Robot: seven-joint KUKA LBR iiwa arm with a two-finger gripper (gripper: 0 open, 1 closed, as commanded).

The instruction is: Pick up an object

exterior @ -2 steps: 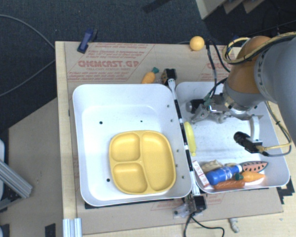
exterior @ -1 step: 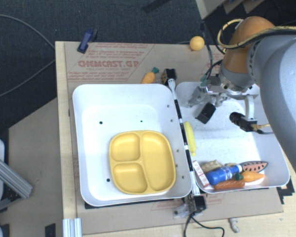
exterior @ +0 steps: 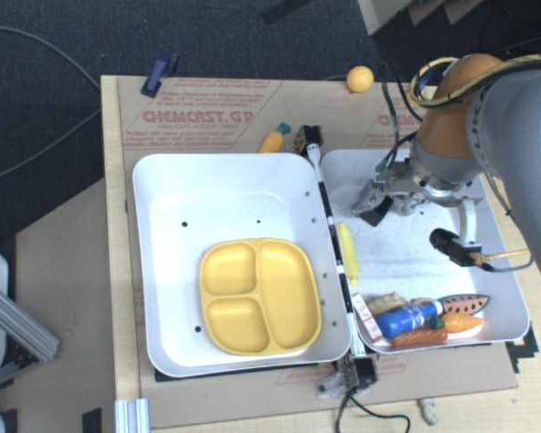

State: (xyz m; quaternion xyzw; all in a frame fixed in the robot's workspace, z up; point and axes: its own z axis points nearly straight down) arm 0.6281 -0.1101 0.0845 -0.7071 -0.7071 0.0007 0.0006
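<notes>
A cardboard-covered bench (exterior: pixel 207 115) bears two shallow white bins. The right bin (exterior: pixel 406 251) has a cluster along its near edge: a blue bottle (exterior: pixel 408 318), a carrot (exterior: pixel 424 336), a knife-like piece (exterior: pixel 464 303) and a packet (exterior: pixel 365 318); a yellow corn-like stick (exterior: pixel 346 251) lies by its left wall. The gripper (exterior: pixel 379 206) hangs over the bin's far part, well apart from them; its state cannot be told. The left bin (exterior: pixel 162 206) holds a yellow divided plate (exterior: pixel 257 294). A yellow ball (exterior: pixel 360 79) sits beyond the bins.

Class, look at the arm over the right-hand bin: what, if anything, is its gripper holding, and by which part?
Nothing is seen held. The gripper hangs over a bare stretch of the right bin, and no object shows between its fingers.
</notes>
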